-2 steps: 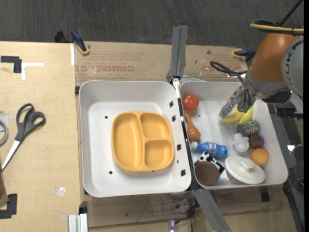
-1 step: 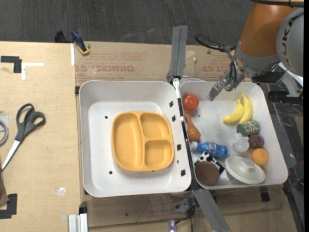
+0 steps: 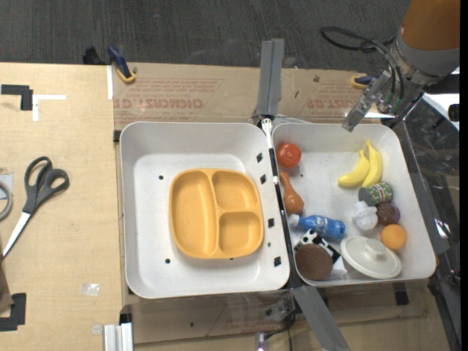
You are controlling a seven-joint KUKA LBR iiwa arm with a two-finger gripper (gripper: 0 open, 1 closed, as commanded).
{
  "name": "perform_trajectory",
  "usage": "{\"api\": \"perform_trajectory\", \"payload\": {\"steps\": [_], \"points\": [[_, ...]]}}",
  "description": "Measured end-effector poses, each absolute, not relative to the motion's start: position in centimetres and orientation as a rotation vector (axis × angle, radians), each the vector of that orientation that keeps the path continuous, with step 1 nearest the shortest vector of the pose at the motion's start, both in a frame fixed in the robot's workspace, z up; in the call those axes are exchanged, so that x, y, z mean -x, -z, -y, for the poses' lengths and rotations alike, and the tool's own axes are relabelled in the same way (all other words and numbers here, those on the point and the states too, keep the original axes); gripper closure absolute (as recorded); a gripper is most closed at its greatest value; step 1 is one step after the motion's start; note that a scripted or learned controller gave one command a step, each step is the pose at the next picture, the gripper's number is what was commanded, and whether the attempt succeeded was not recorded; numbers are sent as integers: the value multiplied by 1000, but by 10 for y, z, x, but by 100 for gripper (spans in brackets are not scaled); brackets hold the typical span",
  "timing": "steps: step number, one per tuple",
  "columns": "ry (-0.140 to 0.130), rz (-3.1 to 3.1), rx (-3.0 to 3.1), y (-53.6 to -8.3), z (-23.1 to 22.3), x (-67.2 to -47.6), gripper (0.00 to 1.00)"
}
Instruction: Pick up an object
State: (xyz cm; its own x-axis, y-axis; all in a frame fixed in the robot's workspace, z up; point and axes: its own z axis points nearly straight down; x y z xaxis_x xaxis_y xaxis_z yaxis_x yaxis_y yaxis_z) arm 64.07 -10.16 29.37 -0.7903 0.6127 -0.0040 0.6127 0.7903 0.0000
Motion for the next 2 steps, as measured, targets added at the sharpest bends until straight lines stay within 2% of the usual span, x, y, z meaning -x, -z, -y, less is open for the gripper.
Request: {"api": "perform_trajectory", "payload": {"steps": [1, 2], "points": [[1, -2975, -1006, -110, 127, -616, 100], [-1, -2945, -1081, -206, 61, -610, 100]]}}
